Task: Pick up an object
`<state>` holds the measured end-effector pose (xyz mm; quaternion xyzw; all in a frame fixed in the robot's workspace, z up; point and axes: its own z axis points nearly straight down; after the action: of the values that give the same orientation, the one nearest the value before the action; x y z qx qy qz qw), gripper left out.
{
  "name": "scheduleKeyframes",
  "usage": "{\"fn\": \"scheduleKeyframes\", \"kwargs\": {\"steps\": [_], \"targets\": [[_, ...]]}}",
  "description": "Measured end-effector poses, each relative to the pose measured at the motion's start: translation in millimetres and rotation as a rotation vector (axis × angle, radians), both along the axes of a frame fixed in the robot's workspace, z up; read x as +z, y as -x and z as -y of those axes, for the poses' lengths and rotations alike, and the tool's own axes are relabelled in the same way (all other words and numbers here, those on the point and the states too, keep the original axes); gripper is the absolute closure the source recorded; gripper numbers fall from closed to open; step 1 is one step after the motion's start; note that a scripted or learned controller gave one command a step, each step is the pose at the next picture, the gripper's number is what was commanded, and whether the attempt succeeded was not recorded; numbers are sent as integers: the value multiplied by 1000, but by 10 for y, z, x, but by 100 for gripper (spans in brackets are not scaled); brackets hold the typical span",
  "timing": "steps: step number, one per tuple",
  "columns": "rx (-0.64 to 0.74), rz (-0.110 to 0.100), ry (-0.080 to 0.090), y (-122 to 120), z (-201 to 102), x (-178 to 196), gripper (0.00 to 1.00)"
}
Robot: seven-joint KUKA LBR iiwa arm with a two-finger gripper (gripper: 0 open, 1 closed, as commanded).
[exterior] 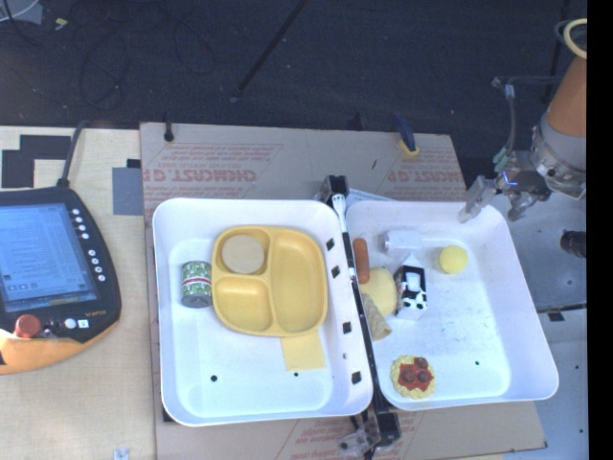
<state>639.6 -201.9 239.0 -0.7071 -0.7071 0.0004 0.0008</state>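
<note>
While the arm reached in from the right, its gripper (501,197) hung with fingers spread and nothing between them, just above the far right corner of the right bin (522,305). Nearest it in that bin lay a yellow ball (453,259), with a black-and-white cow toy (413,290), a sausage (361,260) and a small pizza (414,376) farther off; well away from the gripper, the left bin (182,372) carried a yellow divided tray (273,281) and a green can (196,283)
</note>
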Motion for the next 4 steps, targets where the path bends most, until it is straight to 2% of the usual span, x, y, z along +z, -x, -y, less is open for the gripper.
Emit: {"fn": "scheduleKeyframes", "kwargs": {"steps": [1, 2, 3, 4], "targets": [[5, -9, -2, -15, -137, -1309, 0], [-3, 2, 1, 393, -391, -1509, 0], [2, 0, 0, -55, -355, -1508, 0], [1, -1, 0, -36, -428, -1516, 0]]}}
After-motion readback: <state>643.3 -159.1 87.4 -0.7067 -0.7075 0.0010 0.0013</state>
